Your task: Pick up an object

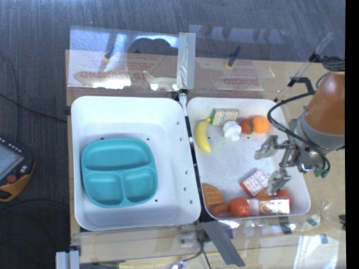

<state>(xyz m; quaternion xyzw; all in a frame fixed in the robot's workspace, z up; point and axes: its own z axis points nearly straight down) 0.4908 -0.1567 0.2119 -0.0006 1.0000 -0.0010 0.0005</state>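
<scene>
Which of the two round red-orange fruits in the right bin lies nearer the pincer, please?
The tomato by the bin's front edge; the orange sits by the back wall, farther from the pincer.

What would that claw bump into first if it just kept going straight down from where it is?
Probably the red-and-white box or the bin floor beside it: the gripper hangs over the right bin just by that box. Depth is hard to judge from above.

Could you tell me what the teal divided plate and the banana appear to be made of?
The teal plate looks like moulded plastic: uniform colour, rounded compartment walls, a soft sheen. The banana is probably a plastic toy: even, smooth yellow skin with no visible marks, though the view is too coarse to be certain.
</scene>
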